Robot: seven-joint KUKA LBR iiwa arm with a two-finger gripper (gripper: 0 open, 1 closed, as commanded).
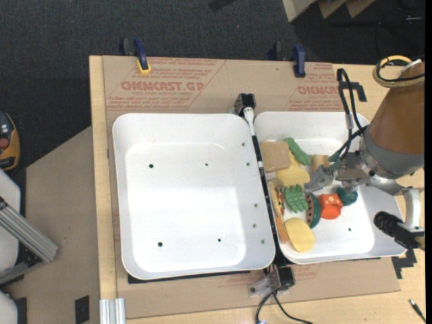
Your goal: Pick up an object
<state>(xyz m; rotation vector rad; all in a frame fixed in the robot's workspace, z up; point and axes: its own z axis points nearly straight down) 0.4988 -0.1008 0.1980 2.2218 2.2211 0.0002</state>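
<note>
Here | fingers [322, 179] over right bin [351, 248]; red toy [330, 206] just below

From my feed the light is even and fairly bright, falling from overhead. The two white bins [182, 194] read nearly blown out, their floors almost featureless, with only soft grey shading along the walls. Shadows are faint and short. The dark carpet [81, 19] around the counter [202, 79] swallows detail. The picture is soft throughout and a bit grainy; the toys [297, 201] smear together, and the arm [398, 127] looks slightly blurred.
</note>
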